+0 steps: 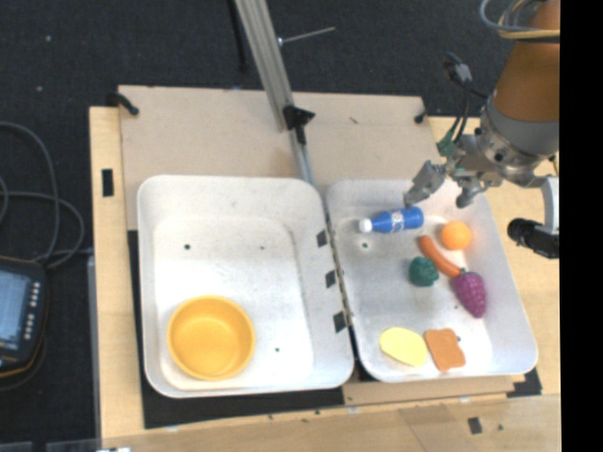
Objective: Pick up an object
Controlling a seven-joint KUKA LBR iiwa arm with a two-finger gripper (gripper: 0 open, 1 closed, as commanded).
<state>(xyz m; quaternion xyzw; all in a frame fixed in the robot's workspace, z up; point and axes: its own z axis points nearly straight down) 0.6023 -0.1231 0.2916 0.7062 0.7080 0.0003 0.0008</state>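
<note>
Objects are being kept in the right bin (499, 347): a blue bottle (391, 221) is lying on its side near the far edge, with an orange ball (456, 234), a carrot (439, 255), a green lump (423, 271) and purple grapes (471, 292) clustered to its right and nearer the camera. A yellow piece (403, 346) and an orange piece (445, 349) are lying by the near edge. The gripper (444, 189) is being held above the bin's far side, just over the bottle; its jaws are spread, with nothing between them. A yellow bowl (211, 336) is sitting in the left bin (236, 215) on the worktop (188, 125).
</note>
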